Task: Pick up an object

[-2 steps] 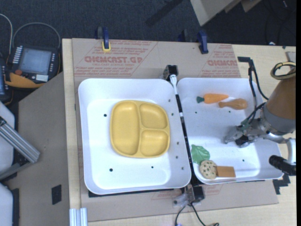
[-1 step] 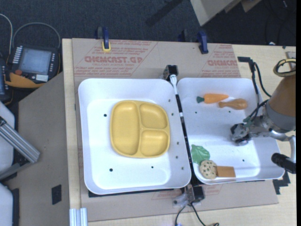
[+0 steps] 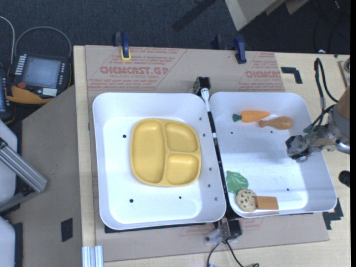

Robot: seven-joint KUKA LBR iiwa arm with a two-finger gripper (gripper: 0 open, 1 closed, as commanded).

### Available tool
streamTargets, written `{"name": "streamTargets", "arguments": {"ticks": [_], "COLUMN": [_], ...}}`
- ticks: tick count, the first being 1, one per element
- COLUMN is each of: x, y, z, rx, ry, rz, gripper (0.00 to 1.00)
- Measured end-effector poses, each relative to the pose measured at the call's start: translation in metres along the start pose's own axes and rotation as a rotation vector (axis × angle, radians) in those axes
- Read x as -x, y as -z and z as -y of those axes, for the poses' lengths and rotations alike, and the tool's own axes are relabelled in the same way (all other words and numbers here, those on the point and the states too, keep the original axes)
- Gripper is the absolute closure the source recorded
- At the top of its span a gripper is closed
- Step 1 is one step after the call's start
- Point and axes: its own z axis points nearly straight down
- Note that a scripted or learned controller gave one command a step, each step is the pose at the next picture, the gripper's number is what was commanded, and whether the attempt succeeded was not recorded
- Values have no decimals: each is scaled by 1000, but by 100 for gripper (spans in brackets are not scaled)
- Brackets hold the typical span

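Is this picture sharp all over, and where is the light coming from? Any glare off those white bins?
In the camera view the yellow divided plate and the carrot look sharp; the gripper at the right bin's edge looks slightly soft; lighting is even, from overhead, with faint shadows; the left bin is bright, without harsh glare.

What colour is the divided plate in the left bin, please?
Yellow; the divided plate shows clearly in the camera view.

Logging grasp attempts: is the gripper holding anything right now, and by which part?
Nothing is seen held: the gripper sits over bare floor of the right bin, apart from the toy food.
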Motion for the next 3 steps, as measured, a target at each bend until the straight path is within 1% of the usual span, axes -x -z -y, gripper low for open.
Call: {"name": "streamTargets", "arguments": {"ticks": [1, 2, 3], "x": [-3, -2, -52], "y": [52, 100, 90], "z": [-11, -13, -12], "rx": [0, 0, -10], "ry": [3, 2, 6], "rz": [0, 0, -7], "gripper": [100, 100, 100]}}
